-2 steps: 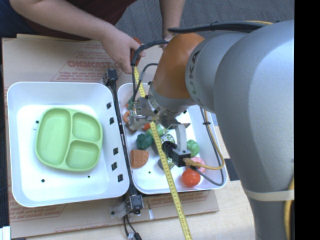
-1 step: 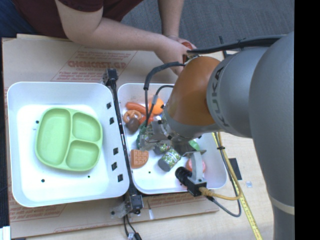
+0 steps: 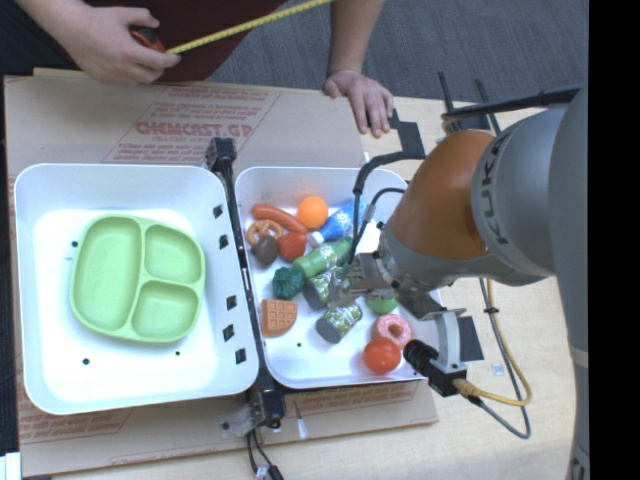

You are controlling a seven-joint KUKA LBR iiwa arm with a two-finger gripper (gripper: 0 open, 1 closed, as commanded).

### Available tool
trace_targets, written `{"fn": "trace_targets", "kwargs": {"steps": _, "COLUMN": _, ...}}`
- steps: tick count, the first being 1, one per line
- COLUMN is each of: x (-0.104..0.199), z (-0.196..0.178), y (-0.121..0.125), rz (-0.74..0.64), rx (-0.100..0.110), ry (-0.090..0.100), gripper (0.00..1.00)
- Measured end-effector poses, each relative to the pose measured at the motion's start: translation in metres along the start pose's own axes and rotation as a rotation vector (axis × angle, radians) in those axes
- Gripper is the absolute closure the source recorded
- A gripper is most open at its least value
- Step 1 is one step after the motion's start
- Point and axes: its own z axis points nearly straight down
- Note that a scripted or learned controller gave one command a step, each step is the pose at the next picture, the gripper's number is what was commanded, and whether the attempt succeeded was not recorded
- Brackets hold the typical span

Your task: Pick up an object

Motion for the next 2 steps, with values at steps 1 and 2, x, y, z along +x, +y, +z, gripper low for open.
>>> {"fn": "trace_targets", "kwargs": {"steps": 1, "x": 0.0, "z": -0.01, "y": 0.001, "rz": -0.005, "rx": 0.0, "ry": 0.0, "gripper": 1.0}}
{"fn": "trace_targets", "kwargs": {"steps": 2, "x": 0.0, "z": -0.02, "y": 0.002, "rz": -0.009, "rx": 0.0, "ry": 0.0, "gripper": 1.0}}
